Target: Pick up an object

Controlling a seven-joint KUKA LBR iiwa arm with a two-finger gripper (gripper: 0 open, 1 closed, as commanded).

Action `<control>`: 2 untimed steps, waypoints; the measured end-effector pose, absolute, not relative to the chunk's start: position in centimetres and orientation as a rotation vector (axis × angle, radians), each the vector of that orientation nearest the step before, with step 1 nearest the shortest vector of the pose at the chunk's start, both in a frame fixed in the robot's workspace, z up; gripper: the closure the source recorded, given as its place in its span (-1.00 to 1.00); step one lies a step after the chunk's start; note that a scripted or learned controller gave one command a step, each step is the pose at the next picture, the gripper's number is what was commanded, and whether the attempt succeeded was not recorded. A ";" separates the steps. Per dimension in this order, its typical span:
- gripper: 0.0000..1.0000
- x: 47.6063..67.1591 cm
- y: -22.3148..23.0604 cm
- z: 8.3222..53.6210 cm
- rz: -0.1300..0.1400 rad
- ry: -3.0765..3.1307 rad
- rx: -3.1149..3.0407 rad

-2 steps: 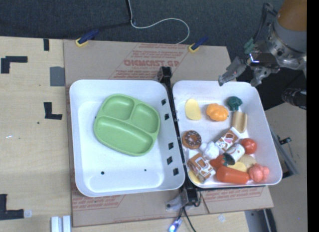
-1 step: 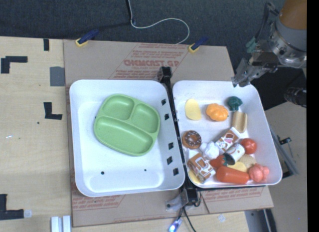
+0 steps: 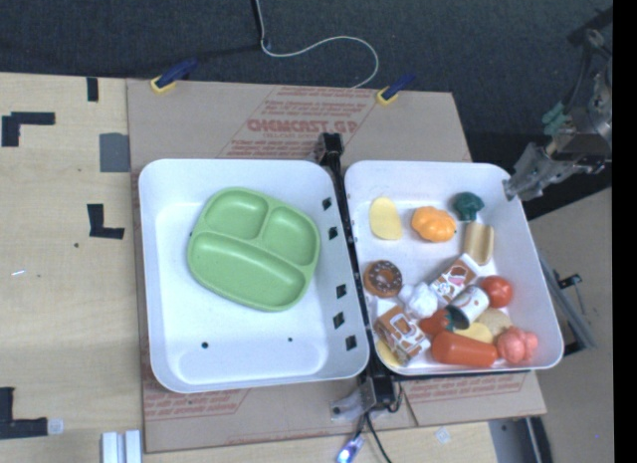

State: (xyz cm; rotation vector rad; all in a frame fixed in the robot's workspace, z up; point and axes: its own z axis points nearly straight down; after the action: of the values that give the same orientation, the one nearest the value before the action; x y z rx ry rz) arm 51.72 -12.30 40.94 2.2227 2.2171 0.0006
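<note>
The gripper, its grasp state impossible to tell, is hovering off the right bin's far-right edge; targeting the well-separated orange fruit looks wisest.

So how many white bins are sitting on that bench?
2. The left bin holds a green divided plate; the right bin beside it holds a pile of toy food.

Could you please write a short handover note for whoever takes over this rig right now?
Gripper: poised at the right bin's outer edge, holding nothing.
Right bin: toy food, including a doughnut, an orange, a sausage and a tomato, mostly piled at the near end.
Left bin: a green divided plate.
Done: nothing picked yet.
Left: reach in, grasp one item, lift it.
</note>
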 end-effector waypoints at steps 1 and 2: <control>1.00 48.3 -8.0 54.4 0.017 2.220 2.206; 1.00 48.2 -9.0 39.4 -0.017 2.229 2.232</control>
State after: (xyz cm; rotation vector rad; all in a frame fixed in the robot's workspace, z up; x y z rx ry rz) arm 48.24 -9.02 39.41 2.2319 2.2286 -0.0173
